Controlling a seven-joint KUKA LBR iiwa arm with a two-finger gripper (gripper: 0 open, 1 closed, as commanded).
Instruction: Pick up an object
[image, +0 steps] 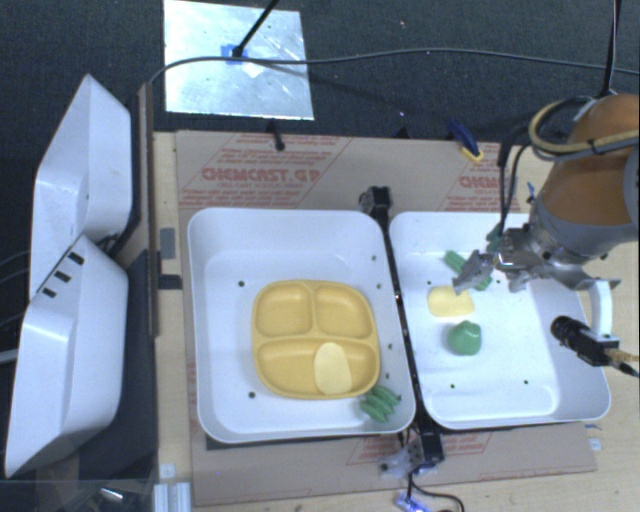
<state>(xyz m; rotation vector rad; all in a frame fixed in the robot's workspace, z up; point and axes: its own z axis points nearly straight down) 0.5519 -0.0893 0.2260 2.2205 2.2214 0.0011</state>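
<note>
The bench (300, 165) is topped with a brown cardboard sheet with red print, and the two white bins sit on it side by side, touching along the middle. The left bin (225, 300) holds a yellow divided plate (315, 335) — three compartments, with a pale yellow oval piece (333, 368) lying in the big lower one. Just off the plate's lower right corner, touching its rim as far as I can see, there's a small green ridged thing (381, 403) on the bin floor.

The arm (590, 170) comes in from the right, with its orange band up top and grey wrist below, hanging over the upper half of the right bin (520, 385). The gripper (478, 275) sits at its left end, low over the bin floor. Can't tell whether it's open or closed from this angle — it's too small and cluttered.

In the right bin there are three small items bunched together: a pale yellow block (450, 301) just below the gripper tip, a green round cup-like object (464, 337) right under that, and a green piece (458, 262) near the gripper, partly hidden by it. Nothing is visibly lifted — everything looks like it's on the floor of the bin.
</note>
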